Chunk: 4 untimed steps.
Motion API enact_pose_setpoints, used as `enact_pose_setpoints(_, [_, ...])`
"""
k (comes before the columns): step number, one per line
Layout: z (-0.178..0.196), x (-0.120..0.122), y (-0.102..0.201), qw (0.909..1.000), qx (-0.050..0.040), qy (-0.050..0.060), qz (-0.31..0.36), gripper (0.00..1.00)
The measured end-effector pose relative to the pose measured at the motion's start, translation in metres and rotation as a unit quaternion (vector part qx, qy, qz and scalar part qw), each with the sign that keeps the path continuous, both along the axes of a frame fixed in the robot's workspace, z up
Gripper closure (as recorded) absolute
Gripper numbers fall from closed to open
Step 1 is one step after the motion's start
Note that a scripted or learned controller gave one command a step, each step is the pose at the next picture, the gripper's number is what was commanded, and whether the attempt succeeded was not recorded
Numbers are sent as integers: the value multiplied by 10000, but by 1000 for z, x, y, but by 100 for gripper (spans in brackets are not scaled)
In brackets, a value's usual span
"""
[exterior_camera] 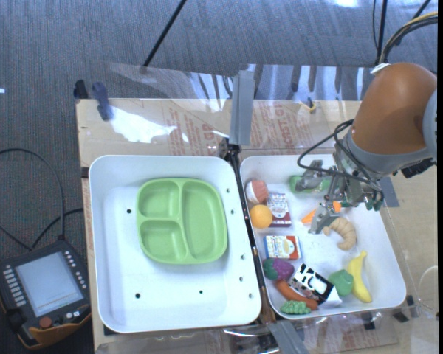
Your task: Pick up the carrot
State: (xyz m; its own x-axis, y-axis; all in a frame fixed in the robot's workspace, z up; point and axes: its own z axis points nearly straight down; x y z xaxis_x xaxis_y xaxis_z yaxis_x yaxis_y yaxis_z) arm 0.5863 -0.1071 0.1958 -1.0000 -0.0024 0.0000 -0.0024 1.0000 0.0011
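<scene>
From the camera view we see a tan bench (155, 127) on dark grey carpet, with a handheld control pendant (43, 286) and its cable on the floor at lower left. Two white bins sit side by side. The left bin (111, 271) holds one green three-compartment plate (182, 220). The right bin (387, 249) holds mixed toy foods: one orange (261, 216), one banana (359, 275), one croissant (345, 232), one purple grape bunch (279, 268) and two small cartons.

The carrot (296, 293) lies near the right bin's lower edge, between a black-and-white box (311, 282) and green grapes (295, 308). The gripper (326, 220) hangs over the bin's upper middle, just left of the croissant; we cannot tell how it is set.
</scene>
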Motion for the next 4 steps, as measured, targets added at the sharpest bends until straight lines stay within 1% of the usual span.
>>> enact_pose_setpoints(1, [-112, 1, -34, 9991, 8, 35, 431, 0])
enact_pose_setpoints(2, [-98, 5, -31, 9989, 5, -12, 463, 100])
enact_pose_setpoints(3, [13, 27, -106, 9967, -11, -41, -805, 100])
enact_pose_setpoints(4, [-109, -32, -103, 9845, 5, 13, -1754, 100])
